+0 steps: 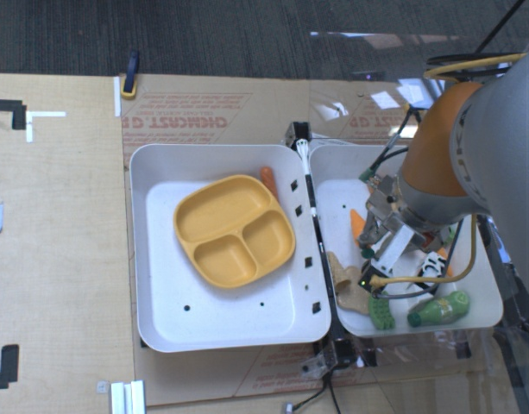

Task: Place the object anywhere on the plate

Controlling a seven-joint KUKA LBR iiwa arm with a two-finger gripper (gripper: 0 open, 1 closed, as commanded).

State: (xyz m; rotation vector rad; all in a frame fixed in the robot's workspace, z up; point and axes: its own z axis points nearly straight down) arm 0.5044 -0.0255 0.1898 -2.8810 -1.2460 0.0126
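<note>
We see the tabletop [57, 257] carrying two shallow white bins side by side. The left bin [156, 309] holds a yellow plate [234, 231] with three compartments, lying tilted relative to the bin walls. Just beyond the plate's far edge, an orange-red sausage-shaped piece [267, 178] lies on the bin floor near the divider, close to the plate's rim; we cannot tell whether it touches.

The arm [471, 136] reaches into the right bin [337, 192], its orange band above the wrist. The tool [374, 253] hangs low over the middle of that bin, among cables and a white bracket. We cannot tell its state, since the wrist and bracket hide its working end.

Beside the tool, toward the divider, we see an orange carrot-like piece [357, 222], partly covered by the tool body. Nearer the front wall lie a tan piece [343, 281], a small dark green piece [381, 313] and a lighter green bottle-shaped piece [438, 309] on its side. A black-and-white piece [431, 264] sits partly under the arm.

Nothing rests on the plate's compartments.
</note>
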